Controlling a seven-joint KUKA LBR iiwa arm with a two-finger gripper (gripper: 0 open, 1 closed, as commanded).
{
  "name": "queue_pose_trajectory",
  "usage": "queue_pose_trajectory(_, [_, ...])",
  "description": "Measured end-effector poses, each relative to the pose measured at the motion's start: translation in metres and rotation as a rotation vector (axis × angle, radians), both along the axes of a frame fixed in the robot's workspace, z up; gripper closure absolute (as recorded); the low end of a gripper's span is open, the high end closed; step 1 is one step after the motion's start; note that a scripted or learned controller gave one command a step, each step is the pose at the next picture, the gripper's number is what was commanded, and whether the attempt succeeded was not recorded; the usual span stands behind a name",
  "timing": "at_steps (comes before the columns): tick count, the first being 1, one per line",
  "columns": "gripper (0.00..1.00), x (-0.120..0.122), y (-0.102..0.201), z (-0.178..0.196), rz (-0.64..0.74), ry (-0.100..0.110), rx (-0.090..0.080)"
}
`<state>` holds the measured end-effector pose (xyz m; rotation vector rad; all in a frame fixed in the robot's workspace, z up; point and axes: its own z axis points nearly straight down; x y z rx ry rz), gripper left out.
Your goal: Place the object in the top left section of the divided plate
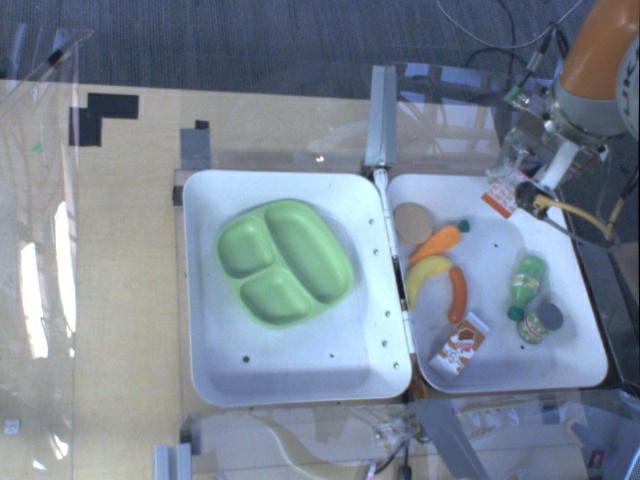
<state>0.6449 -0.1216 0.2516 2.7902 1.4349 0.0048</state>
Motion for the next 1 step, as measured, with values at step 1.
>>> queue_pose_trajectory(1, [1.00,-0.0528,0.0690,-0.0158,0.013,0.002,0.003])
